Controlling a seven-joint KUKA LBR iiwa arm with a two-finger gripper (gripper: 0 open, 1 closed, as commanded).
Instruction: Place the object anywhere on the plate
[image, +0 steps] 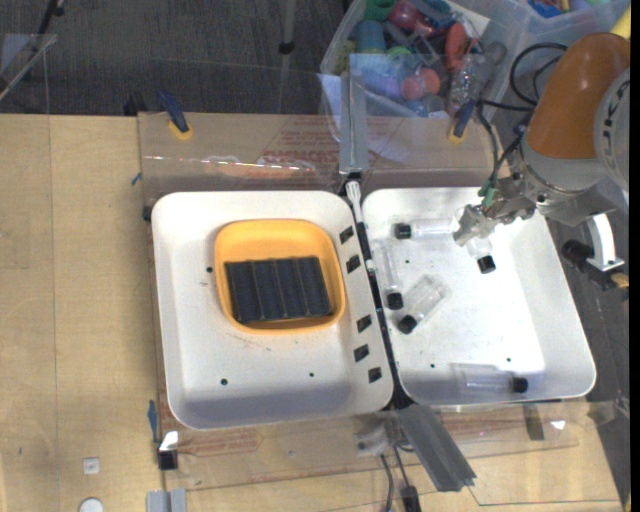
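The end effector (478, 224) is positioned at 12 o'clock in the right bin (560, 330), grasping a clear vial (472, 229). The orange plate (275, 238) is located in the left bin (180, 300).

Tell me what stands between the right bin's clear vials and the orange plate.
The plate sits in the left bin; the vials lie in the right bin. Between them run the two bins' raised rims at the central divider. The tool hangs over the right bin's far side.
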